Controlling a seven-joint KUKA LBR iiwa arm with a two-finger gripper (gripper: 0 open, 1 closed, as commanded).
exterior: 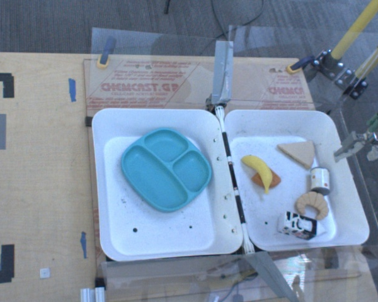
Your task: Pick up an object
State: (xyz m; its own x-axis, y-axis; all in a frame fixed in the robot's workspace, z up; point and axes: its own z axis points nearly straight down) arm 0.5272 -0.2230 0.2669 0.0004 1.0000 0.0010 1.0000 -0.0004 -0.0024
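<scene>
Wooden bench [38, 168] up top, two white bins on it: left bin [107, 231] has a teal divided plate [166, 168], right bin [346, 228] has the small stuff. The banana [257, 168] lies near that bin's left wall, touching an orange piece [271, 180]. I'd guess it's light, hard, slick plastic, so pinch across its middle. Can't tell what the gripper's doing.

Red "CHEMCAST GP" lettering repeats across the clear sheet [145, 80] behind the bins.
</scene>
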